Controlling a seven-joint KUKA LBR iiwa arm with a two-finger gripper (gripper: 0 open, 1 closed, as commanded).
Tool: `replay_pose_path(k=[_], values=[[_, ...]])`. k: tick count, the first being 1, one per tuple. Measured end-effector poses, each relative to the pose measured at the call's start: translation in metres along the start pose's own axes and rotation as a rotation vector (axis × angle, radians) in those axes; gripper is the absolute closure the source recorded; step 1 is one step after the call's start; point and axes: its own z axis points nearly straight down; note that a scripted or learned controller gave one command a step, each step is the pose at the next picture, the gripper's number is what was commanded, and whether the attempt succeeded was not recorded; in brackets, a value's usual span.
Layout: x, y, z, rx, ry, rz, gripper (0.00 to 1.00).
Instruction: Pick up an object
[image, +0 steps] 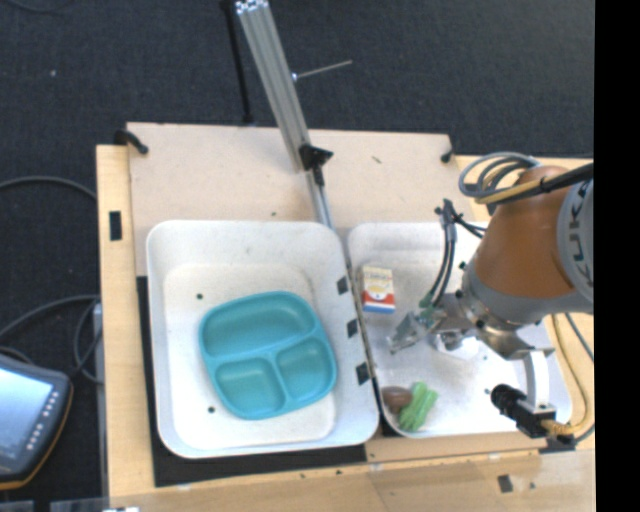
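Observation:
In the right bin (400, 242) a small white carton with red and blue print (377, 288) lies near the left wall. A green object (419, 407) and a brown rounded object (396, 398) rest at the front left corner. My gripper (406, 334) hangs low over the bin's middle, between the carton and the green object, touching neither. Its metal fingers point left and nothing shows between them. The arm's orange band (520, 240) fills the bin's right side and hides the floor under it.
The left bin (170, 260) holds a teal three-compartment tray (267, 353). A slanted aluminium post (283, 95) rises behind the bins. Cables (448, 260) trail along the wrist, and a black fitting (515, 403) sits at the right bin's front right.

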Motion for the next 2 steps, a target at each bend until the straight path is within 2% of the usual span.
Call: replay_pose_path(k=[1, 2], values=[[0.117, 0.016, -0.03, 0.004, 0.001, -0.002, 0.0], [0.067, 0.085, 0.006, 0.005, -0.006, 0.012, 0.0]])
